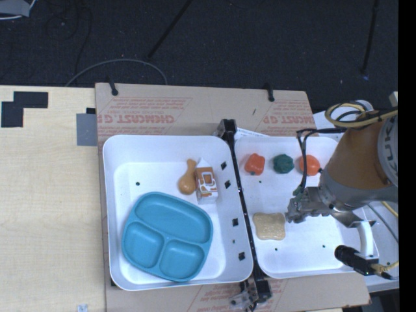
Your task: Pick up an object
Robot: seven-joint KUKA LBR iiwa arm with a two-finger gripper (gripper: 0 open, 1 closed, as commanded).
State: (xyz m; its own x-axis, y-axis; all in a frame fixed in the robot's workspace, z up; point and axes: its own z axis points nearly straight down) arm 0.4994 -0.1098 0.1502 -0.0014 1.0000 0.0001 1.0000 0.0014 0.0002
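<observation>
My pincer (pixel 294 212) sits low in the right bin (pixel 325 255), just beside the beige slice (pixel 269 226); its opening I cannot tell.

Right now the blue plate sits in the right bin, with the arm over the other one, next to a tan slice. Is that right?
Not quite. The blue plate lies in the left bin, not the right one. The rest holds: the camera view shows the arm over the right bin, with its gripper next to the tan slice.
</observation>
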